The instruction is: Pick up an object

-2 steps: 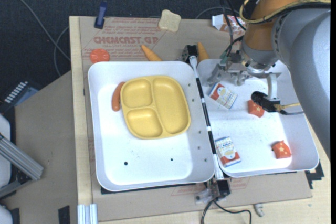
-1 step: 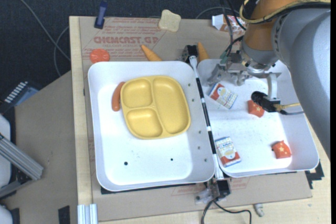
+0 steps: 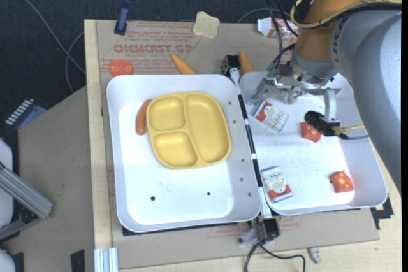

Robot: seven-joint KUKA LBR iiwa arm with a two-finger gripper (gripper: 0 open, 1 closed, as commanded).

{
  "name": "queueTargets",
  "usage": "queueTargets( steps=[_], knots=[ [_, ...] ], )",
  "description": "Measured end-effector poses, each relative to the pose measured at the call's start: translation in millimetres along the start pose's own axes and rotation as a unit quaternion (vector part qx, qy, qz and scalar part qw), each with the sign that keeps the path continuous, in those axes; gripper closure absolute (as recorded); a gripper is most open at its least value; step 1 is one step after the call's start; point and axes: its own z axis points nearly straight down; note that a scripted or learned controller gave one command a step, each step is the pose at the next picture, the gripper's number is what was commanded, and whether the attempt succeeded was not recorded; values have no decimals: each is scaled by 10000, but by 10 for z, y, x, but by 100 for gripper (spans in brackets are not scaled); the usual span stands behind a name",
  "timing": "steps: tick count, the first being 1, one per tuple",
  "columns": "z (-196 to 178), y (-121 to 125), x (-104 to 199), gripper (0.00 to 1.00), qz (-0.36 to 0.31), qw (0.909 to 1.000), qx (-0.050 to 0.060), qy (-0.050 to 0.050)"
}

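Lying tilted beneath the hand (image 3: 285, 87), the carton (image 3: 270, 116) points down-right.

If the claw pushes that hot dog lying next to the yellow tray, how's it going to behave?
The hot dog looks round and smooth, so it would probably roll or slide on the white bin. It lies against the yellow divided tray, which may stop it rolling that way. It seems small, likely light.

Grey arm (image 3: 373, 60) from the right, orange-banded wrist bent down, gripper (image 3: 280, 87) low.
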Motion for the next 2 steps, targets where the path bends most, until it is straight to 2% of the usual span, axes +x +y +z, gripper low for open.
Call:
queueTargets(
  steps=[1, 2],
  knots=[
    [0, -94, -41, 0, 5, 10000, 18, 5],
    [-104, -87, -37, 100, 4, 10000, 4, 3]
  ],
)
